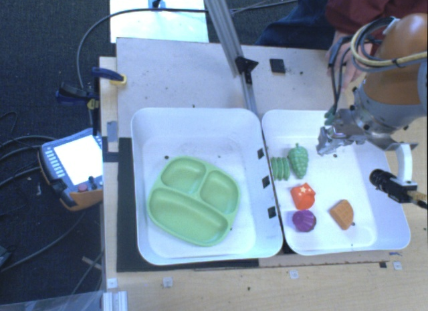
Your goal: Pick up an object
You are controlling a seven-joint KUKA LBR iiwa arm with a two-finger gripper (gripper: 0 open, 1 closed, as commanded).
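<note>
Objects sit in the right bin (pixel 384 236): green ridged piece (pixel 280 168), dark green bumpy piece (pixel 298 160), orange-red piece (pixel 303 196), purple piece (pixel 304 221), brown wedge (pixel 342 213). None is between the tool's fingers.

Tool (pixel 328 141) is over the upper part of the right bin, arm coming in from the right. Can't tell if it's apart or together; that end is too small and blurred.

Relative to tool:
- dark green bumpy piece is nearest, just left of and below it, not touching.
- green ridged piece touches or nearly touches the bumpy one on its left, close to the bin's left wall.
- orange-red piece is below the bumpy one, well apart from the tool.
- purple piece is just below the orange-red one, close to it.
- brown wedge is right of the purple piece, roughly straight below the tool, near the bin's lower edge.

Orientation:
- dark green bumpy piece: long axis runs roughly up-down in view, narrower end up.
- green ridged piece: long axis also up-down, ridges crossing it.
- brown wedge: long axis tilted, upper left to lower right.
- orange-red and purple pieces: roundish, no clear axis.

Left bin (pixel 144 129) holds a green divided plate (pixel 192 200), tilted diagonally, large compartment toward lower left. Both bins sit side by side on the worktop (pixel 180 69).
</note>
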